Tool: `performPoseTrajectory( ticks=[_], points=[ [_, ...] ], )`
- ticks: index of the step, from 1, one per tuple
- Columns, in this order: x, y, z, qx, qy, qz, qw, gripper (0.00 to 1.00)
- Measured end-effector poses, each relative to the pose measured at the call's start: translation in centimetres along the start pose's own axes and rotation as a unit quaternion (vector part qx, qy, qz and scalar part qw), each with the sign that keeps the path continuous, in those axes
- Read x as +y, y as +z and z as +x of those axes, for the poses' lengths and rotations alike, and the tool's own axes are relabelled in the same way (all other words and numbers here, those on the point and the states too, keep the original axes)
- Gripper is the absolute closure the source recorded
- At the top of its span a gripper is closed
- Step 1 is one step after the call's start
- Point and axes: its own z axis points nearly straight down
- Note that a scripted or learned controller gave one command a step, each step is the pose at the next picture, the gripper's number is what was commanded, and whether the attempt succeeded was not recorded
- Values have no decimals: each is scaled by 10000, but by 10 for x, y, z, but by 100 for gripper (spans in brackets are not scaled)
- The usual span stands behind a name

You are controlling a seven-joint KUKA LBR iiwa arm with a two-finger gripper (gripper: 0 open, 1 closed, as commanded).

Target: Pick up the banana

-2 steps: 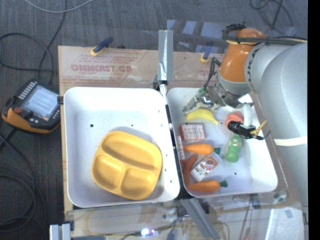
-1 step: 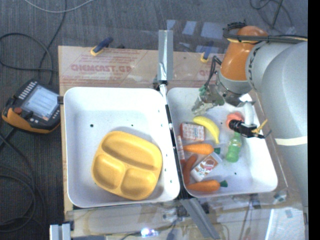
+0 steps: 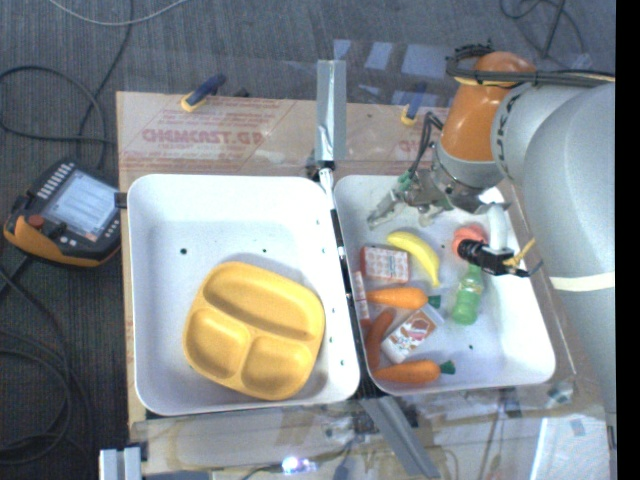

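Above the far end of the right bin [image 3: 540, 363], the end effector [image 3: 405, 200] hangs released, its fingers spread and gripping nothing.
Just near of it the banana [image 3: 418, 253] lies on the bin floor, apart from the fingertips, curving beside a small red-and-white packet [image 3: 385, 264]. Nearer lie a carrot [image 3: 398, 297], a green bottle [image 3: 466, 298], a second packet [image 3: 410, 335] and another carrot [image 3: 408, 372]. A yellow divided tray [image 3: 255, 328] sits in the left bin [image 3: 170, 218].
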Motion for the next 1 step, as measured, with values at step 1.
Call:
performPoseTrajectory(
  ticks=[1],
  points=[
    [-38,6,-34,8,-149,-16,9999,0]
  ],
)
